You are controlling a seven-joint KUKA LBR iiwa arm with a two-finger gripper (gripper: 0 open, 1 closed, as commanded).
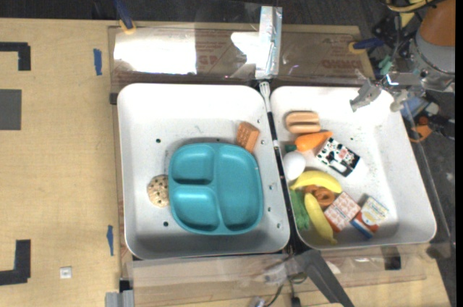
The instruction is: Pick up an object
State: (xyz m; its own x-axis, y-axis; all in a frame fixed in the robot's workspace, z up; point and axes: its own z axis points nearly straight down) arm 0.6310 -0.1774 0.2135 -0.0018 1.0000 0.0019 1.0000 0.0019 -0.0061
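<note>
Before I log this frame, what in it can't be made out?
- Gripper, camera view: small and blurred, so open or shut is unclear.
- Arm: cut off by the right edge.
- Green item: mostly hidden under the bananas.
- Small cartons: print too small to read.

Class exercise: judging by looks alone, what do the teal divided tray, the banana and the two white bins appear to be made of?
Teal divided tray: probably moulded plastic; one even colour, rounded compartments, soft sheen.
Banana: likely a plastic toy; flat uniform yellow and smooth skin, though that is uncertain at this size.
White bins: seemingly rigid plastic or coated metal; smooth, rounded corners, faint gloss.
</note>
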